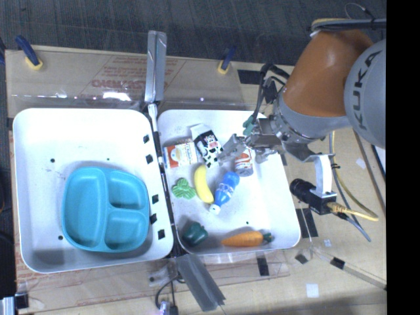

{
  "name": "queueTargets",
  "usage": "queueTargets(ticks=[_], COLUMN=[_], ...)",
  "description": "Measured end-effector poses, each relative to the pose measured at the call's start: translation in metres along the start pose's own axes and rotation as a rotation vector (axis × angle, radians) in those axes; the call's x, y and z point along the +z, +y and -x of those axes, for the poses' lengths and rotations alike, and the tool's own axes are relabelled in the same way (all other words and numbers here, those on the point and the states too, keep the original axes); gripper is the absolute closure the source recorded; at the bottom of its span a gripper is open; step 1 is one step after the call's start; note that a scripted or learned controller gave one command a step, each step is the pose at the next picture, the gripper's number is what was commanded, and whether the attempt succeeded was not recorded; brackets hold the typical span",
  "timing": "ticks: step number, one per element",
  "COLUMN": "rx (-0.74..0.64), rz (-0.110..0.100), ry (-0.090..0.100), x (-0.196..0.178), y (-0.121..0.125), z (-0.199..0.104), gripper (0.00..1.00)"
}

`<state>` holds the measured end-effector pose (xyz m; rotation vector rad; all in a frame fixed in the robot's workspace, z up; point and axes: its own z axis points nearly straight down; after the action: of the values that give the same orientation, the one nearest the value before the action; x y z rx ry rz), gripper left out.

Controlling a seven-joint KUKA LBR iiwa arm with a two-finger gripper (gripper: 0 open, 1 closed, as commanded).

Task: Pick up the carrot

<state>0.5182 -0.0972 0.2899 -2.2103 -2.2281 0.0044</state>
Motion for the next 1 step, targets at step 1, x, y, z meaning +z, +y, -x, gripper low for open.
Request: queueTargets(ticks=[1], rx=[-0.004], rz=[0.001], ry=[0.0], x=[0.0581], y=[-0.0421], z=[0.0499], gripper=[0.0])
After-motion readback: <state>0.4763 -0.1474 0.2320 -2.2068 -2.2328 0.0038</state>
